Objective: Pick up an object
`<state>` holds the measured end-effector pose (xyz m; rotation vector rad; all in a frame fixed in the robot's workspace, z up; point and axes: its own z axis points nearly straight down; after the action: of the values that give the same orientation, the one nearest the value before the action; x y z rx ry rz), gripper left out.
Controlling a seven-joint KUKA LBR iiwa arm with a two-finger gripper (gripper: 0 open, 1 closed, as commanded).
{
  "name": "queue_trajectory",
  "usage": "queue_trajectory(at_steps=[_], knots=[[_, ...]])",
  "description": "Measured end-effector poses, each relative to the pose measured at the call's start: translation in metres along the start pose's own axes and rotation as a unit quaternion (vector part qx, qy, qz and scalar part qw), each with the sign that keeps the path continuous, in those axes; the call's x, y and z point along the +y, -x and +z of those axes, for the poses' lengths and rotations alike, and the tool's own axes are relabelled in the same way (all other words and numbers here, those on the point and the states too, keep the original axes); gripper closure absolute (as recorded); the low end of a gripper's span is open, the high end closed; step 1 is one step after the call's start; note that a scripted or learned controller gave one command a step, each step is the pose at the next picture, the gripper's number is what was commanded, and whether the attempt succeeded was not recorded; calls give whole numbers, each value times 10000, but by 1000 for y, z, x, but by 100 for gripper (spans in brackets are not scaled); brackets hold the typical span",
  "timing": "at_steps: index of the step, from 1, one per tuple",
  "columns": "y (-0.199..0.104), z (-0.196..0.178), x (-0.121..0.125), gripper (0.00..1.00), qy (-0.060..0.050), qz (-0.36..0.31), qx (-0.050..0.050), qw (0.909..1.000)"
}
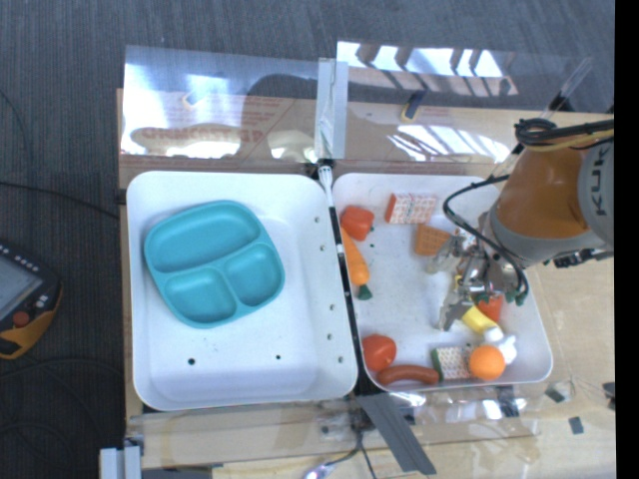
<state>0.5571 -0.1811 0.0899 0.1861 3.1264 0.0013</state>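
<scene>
Bench w/ two white bins: left bin (150, 367) carries a teal tray (213, 260). Gripper (469, 292) is seen low in right bin (399, 267); finger state can't be told. Carrot (356, 264) lies at bin's left wall, long axis far-to-near, green tip near.

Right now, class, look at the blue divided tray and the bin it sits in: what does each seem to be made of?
The blue divided tray looks like moulded plastic with a matte finish: one even colour, rounded compartment walls. The left bin looks like smooth white plastic, perhaps slightly glossy, judging by its rounded corners and soft sheen.
</scene>
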Motion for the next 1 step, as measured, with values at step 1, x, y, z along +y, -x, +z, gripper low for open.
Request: queue_trajectory(at_steps=[1], knots=[[3, -10, 0, 100, -24, -2, -31, 10000]])
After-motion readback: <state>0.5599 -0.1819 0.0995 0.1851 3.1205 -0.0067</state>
